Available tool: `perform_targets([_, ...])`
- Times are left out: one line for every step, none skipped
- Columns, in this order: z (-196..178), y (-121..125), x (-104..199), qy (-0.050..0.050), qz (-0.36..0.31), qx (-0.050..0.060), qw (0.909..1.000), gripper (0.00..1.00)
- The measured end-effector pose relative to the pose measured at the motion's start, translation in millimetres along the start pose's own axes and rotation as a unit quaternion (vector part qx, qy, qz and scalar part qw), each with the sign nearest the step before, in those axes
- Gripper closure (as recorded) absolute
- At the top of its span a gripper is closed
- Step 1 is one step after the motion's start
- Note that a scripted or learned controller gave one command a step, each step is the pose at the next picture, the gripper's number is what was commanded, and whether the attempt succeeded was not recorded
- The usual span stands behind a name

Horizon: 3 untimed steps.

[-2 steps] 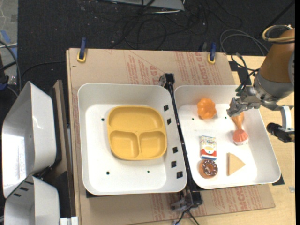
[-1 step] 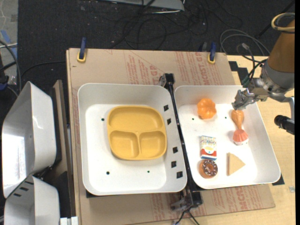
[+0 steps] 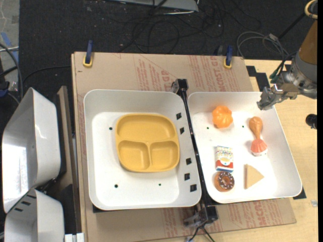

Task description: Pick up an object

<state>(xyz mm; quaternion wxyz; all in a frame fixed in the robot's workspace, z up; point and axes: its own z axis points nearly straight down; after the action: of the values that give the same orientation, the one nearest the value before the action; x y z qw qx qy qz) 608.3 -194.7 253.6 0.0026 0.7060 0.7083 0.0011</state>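
Gripper (image 3: 266,101) hovered at right bin's (image 3: 290,160) upper-right rim, jaw state indiscernible, nothing visibly held; orange-and-pink plastic toy drumstick (image 3: 257,134) lay just below-left, long axis running top-to-bottom.

Right bin (image 3: 287,150): orange pumpkin (image 3: 222,117), drumstick (image 3: 257,134), carton (image 3: 224,159), donut (image 3: 223,181), wedge (image 3: 252,176).

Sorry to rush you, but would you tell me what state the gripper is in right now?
Gripper: cannot be told; it hovers over the top right corner of the right bin, with nothing seen in it.
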Motion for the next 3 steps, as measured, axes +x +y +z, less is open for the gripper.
perform_targets([9,-4,53,0.002,-0.002,0.003,1.0,1.0])
perform_targets([4,-12,100,0.002,-0.002,0.003,1.0,1.0])
perform_targets([-2,-28,146,0.002,-0.002,0.003,1.0,1.0])
